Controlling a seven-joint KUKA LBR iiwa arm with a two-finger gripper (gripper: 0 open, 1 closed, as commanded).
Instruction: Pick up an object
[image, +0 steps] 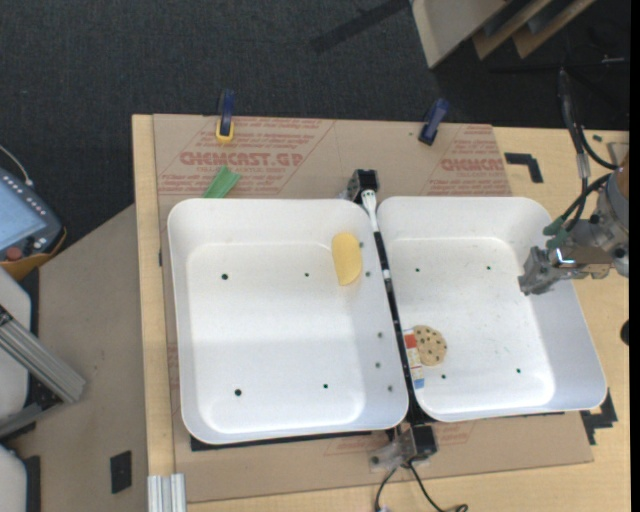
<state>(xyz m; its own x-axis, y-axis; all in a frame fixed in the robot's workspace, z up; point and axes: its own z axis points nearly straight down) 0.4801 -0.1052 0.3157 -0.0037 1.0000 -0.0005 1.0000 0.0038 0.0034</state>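
A round cookie (429, 345) lies in the right bin (560, 390), near its left wall — well apart from the gripper (537, 273); the gripper hangs farther back over that bin's right rim, nothing between its fingers, their spacing too blurred to tell; farther still, a yellow piece (346, 259) rests in the left bin (200, 330).

Arm (610, 215) cut off by right edge; orange band out of view. Gripper (540, 270) small and blurred at right bin (560, 330) rim; opening not readable. Round spotted object (430, 345) beside divider too small to identify, maybe cookie. Red-and-blue scrap (415, 368) next to it unreadable. Blue screen device (18, 215) cropped by left edge. Wooden boards (490, 25) cropped at top. Worktop (110, 330) cut off at bottom.
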